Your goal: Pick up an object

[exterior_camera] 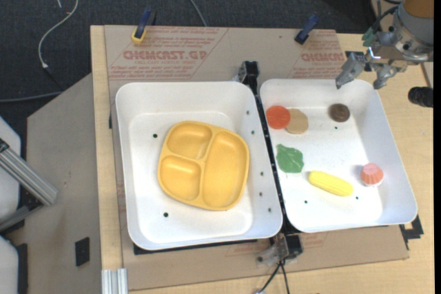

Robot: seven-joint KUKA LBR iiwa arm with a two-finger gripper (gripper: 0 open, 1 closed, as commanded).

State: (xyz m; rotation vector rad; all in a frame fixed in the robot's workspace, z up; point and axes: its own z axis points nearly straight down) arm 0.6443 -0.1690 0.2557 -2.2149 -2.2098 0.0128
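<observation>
In the right bin [396,169] lie several small toy foods: an orange-red disc [278,116], a tan round piece [298,122], a dark brown round piece [339,112], a green leafy piece [290,159], a yellow corn cob [330,183] and a pink cupcake [372,174]. My gripper [362,76] hovers above the bin's far right rim, up and to the right of the brown piece. Its two fingers [343,76] stand spread apart, open, with nothing between them.
The left bin [134,113] holds a yellow three-compartment plate [204,164]. Blue clamps [142,25] [306,28] grip the cardboard base at the back. Black clips [249,71] join the bins at the middle. Cables lie on the dark floor behind.
</observation>
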